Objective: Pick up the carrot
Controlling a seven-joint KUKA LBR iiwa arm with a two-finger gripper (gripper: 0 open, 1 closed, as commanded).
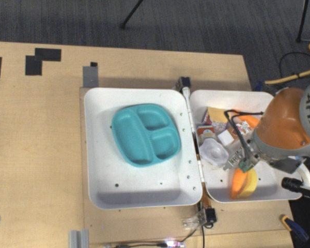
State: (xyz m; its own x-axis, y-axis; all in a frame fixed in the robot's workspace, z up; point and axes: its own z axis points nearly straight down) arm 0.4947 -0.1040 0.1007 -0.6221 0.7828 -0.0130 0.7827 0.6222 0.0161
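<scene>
The carrot (238,183) is a short orange piece lying near the front of the right bin (217,194), side by side with a yellow banana (251,183). My gripper (237,160) hangs just above the carrot's upper end, coming in from the right under the orange-banded wrist (281,123). The arm covers the right part of this bin. I see nothing lifted off the bin floor.
The left bin (101,185) holds a teal divided plate (144,134). Crowded in the right bin behind the gripper are a clear plastic cup (214,151), a white block (226,137), a tan box (217,114), an orange item (248,122) and a black cable.
</scene>
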